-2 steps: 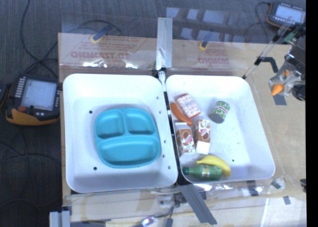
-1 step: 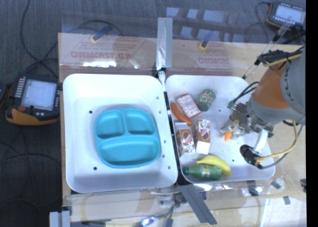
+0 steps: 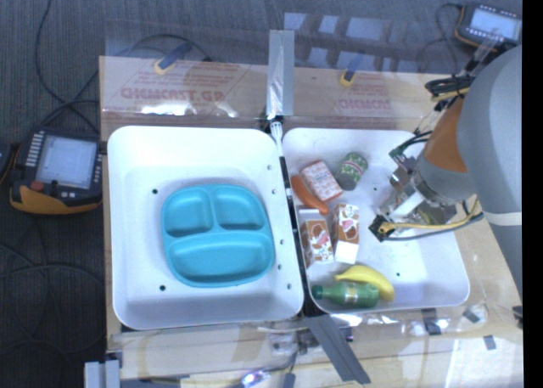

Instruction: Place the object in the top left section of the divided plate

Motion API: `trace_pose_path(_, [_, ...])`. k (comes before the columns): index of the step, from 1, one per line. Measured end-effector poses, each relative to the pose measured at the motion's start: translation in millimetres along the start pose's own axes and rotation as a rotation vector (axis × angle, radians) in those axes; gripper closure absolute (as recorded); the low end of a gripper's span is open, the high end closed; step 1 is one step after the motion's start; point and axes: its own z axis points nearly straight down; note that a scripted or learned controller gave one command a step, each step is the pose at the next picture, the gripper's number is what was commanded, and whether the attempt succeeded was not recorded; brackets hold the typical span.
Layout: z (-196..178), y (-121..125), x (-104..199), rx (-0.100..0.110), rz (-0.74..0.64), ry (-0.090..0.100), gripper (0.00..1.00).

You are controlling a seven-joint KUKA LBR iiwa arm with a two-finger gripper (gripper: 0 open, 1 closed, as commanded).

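Finding: the placement is not done, and I judge the pick is not made either.

Nearest the camera, to the right of the blue three-section divided plate [image 3: 219, 252], a green plastic bottle [image 3: 346, 295] lies on its side. A yellow banana [image 3: 366, 278] lies just beside it on the farther side.

Next out, also right of the plate, a white-and-red carton [image 3: 346, 233] and a red patterned packet [image 3: 316, 242] lie side by side, the packet closer to the plate.

The plate lies flat in the left white bin [image 3: 119, 208]. All three of its sections are bare, including the top left section [image 3: 190, 208], which is the target.

The tool [image 3: 400, 201] hangs over the right white bin [image 3: 441, 280], well to the right of the plate. Whether it is released or clenched cannot be told from this view, and nothing can be seen held in it.

Farther out, right of the plate's far edge, lie an orange item [image 3: 305, 197], a red-and-white packet [image 3: 321, 178] resting on it, and a dark green can [image 3: 353, 170].

The task sentence does not say which object is meant. Every candidate lies between the plate and the tool. The carton and the can are nearest the tool, but apart from it.

Left to do: grasp one item, carry it across the wall between the bins to the plate, and release it in the top left section.
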Motion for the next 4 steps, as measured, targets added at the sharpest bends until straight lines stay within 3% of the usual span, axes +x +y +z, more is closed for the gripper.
trace_pose_path(1, [0.8, 20.5, 32.1, 0.027, 0.299, 0.008, 1.00])
trace_pose_path(2, [-0.9, 57.2, 69.7, 0.028, 0.319, 0.015, 1.00])
trace_pose_path(3, [-141.3, 55.7, 5.9, -0.003, 0.360, -0.008, 1.00])
trace_pose_path(4, [-0.5, -1.4, 37.7, -0.006, 0.233, 0.002, 1.00])
